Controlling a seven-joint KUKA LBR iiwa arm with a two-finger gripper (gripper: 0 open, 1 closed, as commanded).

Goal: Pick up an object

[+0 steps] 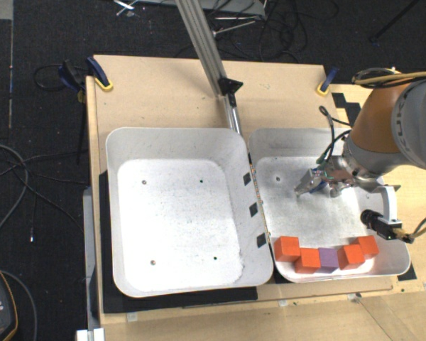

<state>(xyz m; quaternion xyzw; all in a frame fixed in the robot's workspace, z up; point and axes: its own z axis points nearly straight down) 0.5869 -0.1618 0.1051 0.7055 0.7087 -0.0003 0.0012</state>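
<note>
Camera view shows the grey and orange arm's two-finger metal gripper (314, 181) held over the right shallow white plastic bin (284, 155). Whether the jaws are spread or pressed together cannot be told, because the tips are small and blurred. Nothing is seen between them, so no object is counted as picked up yet.

The things to pick are lined up along the near wall of that bin, well apart from the jaws and lower in the picture. An orange block (287, 247) is placed below the jaws and a little to the left. A second orange block (309, 259) is set just beside it. A small purple block (329, 258) is touching that one. Two more orange blocks (358, 251) are found further to the right.

The left shallow white plastic bin (174, 212) is seen far to the left of the jaws.

The task is judged to be at its start. A block must be reached, pinched and lifted.
</note>
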